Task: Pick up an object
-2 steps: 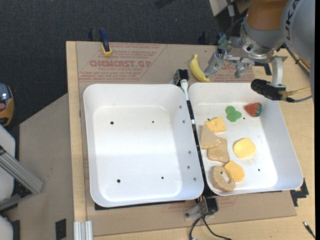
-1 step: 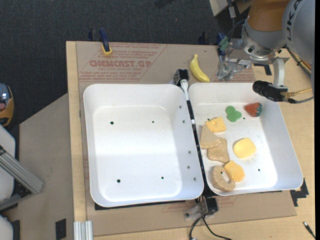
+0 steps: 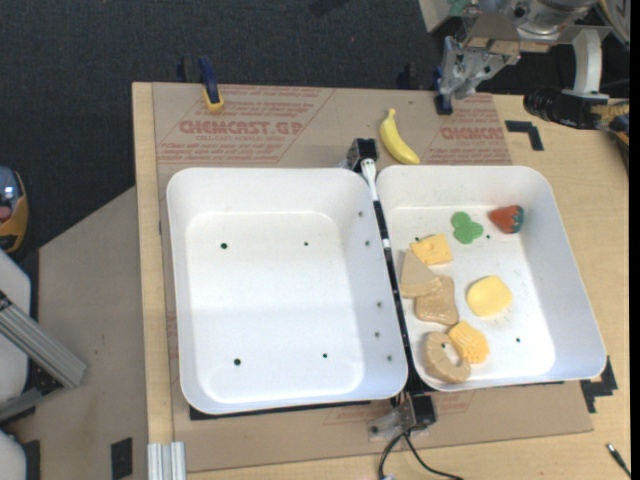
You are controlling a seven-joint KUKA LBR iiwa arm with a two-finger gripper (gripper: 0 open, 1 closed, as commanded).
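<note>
Gripper (image 3: 462, 80) hangs above the far edge of the bench (image 3: 300, 118), beyond the right bin (image 3: 560, 268); its fingers point down, and whether they are apart or closed cannot be told; nothing shows between them. One yellow banana (image 3: 398, 140) lies on the bench just beyond the right bin's far left corner, its long axis running from far-left to near-right, stem end away from the bin. Inside the right bin lie eight pieces: one green piece (image 3: 466, 228) and one red strawberry (image 3: 507, 218) near its far wall; one yellow cheese wedge (image 3: 432, 250); two tan bread slices (image 3: 428, 290); one round yellow piece (image 3: 489, 296); one orange ridged piece (image 3: 470, 344); one tan ring (image 3: 443, 360) by its near wall. Left bin (image 3: 200, 198) adjoins the right bin.
</note>
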